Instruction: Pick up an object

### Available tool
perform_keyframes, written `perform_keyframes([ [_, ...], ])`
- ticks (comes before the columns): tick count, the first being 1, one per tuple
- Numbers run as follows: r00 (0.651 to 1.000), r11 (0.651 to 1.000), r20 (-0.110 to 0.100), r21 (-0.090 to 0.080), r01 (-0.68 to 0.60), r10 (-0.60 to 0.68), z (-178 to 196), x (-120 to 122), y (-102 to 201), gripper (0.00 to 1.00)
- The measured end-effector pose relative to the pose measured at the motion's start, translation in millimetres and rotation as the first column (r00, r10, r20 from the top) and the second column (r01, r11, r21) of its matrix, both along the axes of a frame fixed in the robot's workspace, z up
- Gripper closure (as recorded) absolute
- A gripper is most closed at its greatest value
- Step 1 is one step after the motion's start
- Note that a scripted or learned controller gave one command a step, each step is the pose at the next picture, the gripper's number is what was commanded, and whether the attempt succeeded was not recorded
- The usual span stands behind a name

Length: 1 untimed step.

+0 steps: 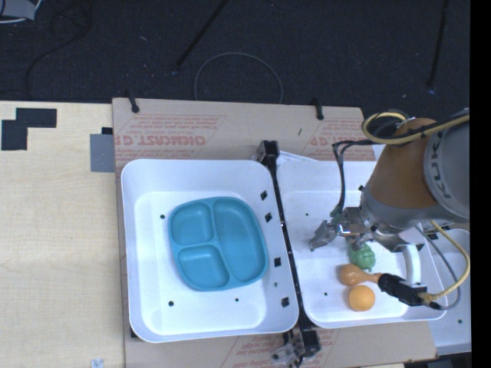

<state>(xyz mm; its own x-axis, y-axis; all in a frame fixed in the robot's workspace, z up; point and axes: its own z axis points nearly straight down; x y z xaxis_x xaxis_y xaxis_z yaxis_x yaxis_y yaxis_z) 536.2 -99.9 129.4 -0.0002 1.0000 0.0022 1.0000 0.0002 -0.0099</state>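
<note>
My gripper (335, 232) hangs low over the right bin (314, 205), near its middle. Just to its lower right lies a small green object (363, 257), partly tucked under the wrist. Two orange objects sit nearer the front: an oval one (350, 274) and a round one (361, 298), almost touching each other. I see nothing held in the gripper.
The left bin (146, 205) holds a blue divided plate (217, 242) in its middle. A black divider (280, 236) runs between the two bins. The arm's orange band (403, 175) covers the right bin's far right corner.
</note>
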Motion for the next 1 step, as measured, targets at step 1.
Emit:
perform_keyframes([
  [1,1.0,1.0,0.006,-0.001,0.0,0.0,-43.9,-0.5,1.1,0.0],
])
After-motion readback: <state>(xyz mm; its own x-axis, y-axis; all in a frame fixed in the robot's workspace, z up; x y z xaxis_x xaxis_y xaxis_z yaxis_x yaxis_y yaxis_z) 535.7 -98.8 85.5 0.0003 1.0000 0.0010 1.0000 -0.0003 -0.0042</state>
